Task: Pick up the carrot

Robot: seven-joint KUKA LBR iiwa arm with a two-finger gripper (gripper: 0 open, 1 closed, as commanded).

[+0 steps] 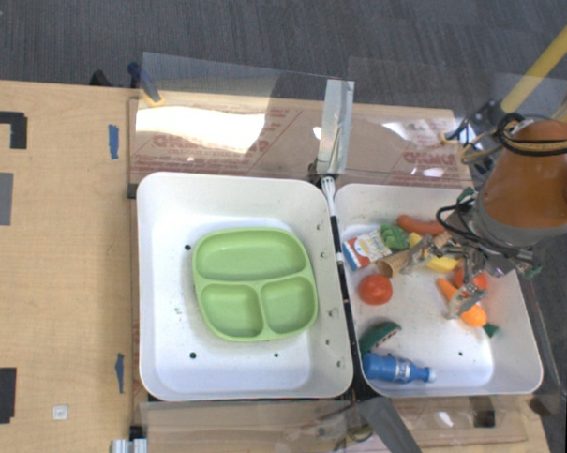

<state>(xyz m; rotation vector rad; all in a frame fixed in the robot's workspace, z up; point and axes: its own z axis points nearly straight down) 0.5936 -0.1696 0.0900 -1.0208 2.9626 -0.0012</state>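
Half done at best: the gripper [466, 296] is down over the carrot [475, 317], which lies on the floor of the right bin [514, 370] near its right wall. Whether the gripper is closed on it cannot be told. The lift remains.

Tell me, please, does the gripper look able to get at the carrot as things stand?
Probably yes. The gripper hangs right over the carrot in the right bin, with bare floor beside it. The yellow toy nearby lies clear of it.
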